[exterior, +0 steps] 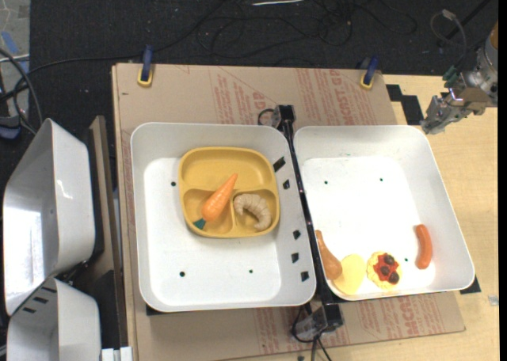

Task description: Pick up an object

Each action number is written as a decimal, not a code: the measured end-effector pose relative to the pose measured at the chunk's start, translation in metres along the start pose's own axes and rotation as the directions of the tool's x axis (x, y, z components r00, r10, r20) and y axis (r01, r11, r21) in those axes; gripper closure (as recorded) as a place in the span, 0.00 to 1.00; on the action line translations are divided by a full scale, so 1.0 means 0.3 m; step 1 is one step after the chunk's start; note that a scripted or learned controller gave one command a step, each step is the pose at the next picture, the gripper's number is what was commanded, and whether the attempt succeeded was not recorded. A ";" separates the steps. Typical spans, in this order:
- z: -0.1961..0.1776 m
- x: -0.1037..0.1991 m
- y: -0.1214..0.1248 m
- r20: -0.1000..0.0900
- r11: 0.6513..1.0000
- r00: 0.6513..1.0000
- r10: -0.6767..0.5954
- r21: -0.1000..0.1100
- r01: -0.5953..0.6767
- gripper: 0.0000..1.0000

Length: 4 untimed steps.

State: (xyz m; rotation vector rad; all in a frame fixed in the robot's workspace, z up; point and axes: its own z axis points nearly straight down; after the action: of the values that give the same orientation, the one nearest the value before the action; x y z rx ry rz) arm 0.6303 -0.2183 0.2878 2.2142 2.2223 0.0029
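Brown board covers the bench [238,90], clamped at its far edge, with dark floor and loose cables behind it. At the right edge of the view the tool [440,117] hangs outside the right bin [372,146], near its far right corner and well above the bench; I cannot tell how it is set, since it is small and blurred. It carries nothing that I can see.

Nearest to it, in the right bin, the things lie along the near wall: a small sausage [424,245] by the right wall, a yellow cake with red berries [384,269], a pale yellow piece [354,272] just beside it, and an orange drumstick-like piece [328,256] close to the left wall. Further off, the left bin [158,193] holds a yellow divided plate [226,163] with a carrot [219,198] and a shrimp [255,210] in its near compartments.

By my reading the pick has not begun; this is the approach. The next move calls for swinging in over a bin, choosing one thing, and coming down centred on it. The sausage seems the easiest reach, though it sits near the wall
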 end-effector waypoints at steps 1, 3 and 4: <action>0.057 0.172 -0.050 -0.003 1.000 1.000 -0.003 0.007 0.003 1.00; 0.155 0.541 -0.141 -0.004 1.000 1.000 -0.004 0.007 0.004 1.00; 0.182 0.744 -0.194 -0.004 1.000 1.000 -0.005 0.008 0.005 1.00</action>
State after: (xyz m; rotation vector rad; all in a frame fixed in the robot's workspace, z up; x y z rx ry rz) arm 0.5714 0.0047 0.2324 2.2141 2.2341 -0.0009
